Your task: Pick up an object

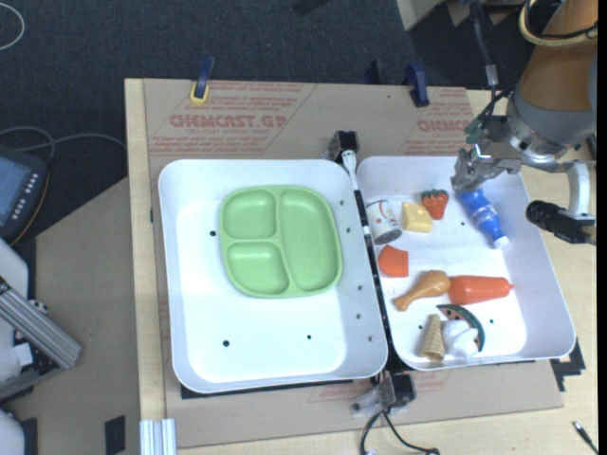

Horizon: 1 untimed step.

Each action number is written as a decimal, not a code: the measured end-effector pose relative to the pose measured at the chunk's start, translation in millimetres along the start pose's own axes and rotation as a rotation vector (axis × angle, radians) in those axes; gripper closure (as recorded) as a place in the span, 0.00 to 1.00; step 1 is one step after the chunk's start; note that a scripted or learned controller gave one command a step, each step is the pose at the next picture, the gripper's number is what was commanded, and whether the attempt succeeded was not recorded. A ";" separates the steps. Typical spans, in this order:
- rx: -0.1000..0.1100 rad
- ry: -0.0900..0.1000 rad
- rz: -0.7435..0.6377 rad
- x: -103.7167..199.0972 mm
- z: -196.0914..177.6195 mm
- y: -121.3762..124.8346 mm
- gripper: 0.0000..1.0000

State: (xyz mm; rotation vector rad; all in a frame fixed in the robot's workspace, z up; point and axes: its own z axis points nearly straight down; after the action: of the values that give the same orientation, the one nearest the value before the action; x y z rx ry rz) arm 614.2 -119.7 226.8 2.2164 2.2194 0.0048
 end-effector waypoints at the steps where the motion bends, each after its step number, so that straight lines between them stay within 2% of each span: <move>1: 0.009 0.003 -0.002 30.7 -2.7 -33.1 1.00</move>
State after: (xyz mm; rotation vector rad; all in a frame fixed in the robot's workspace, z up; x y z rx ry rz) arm 581.0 -89.0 229.3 2.2206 2.2272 -0.0015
